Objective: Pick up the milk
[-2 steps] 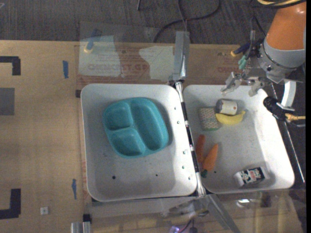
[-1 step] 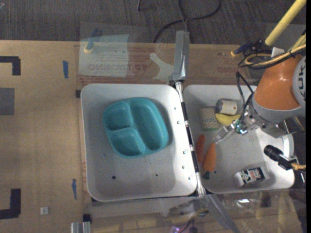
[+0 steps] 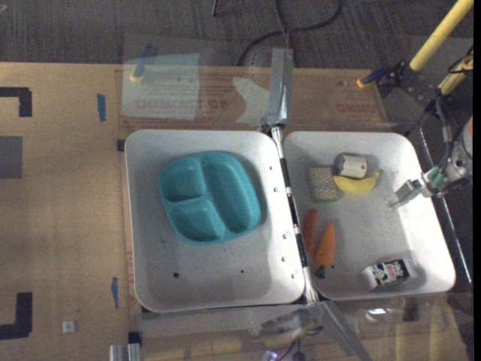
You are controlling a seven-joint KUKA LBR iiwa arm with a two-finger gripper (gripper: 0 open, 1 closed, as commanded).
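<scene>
Your milk [image 3: 388, 273] lies on its side near the front right corner of the right bin [image 3: 421, 224], well apart from the carrot [image 3: 325, 247]. The gripper [image 3: 409, 193] hovers over that bin's right side (nothing in it); you can't tell whether its jaws are spread or pressed together.

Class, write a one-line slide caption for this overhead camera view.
End effector hovers at the right bin's edge; milk lies untouched near its front corner, beside carrots, banana and sponge.
</scene>
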